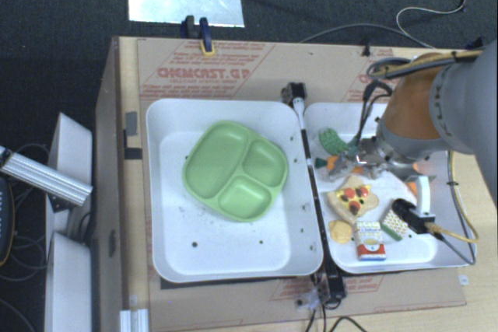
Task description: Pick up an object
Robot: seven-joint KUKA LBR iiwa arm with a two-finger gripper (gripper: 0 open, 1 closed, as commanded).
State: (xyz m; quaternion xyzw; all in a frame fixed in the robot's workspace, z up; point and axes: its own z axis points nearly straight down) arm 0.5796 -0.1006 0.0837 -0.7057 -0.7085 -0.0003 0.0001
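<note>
My gripper (359, 161) is low in the right bin (447, 259), reaching in from the right. It sits just above a pizza slice toy (354, 199) and right of a small orange piece (334, 163). A green leafy toy (333, 140) lies a little further back on the left. Nearer the front lie a yellow round biscuit (340, 231), a red and white box (370, 240) and a small checked green and white piece (393, 225). I see nothing clearly held in the gripper.
The left bin (167, 245) holds a pale green divided plate (236, 169). A black divider rail (310, 167) runs between the bins. The arm's grey and orange body (436, 109) covers the right bin's back right corner.
</note>
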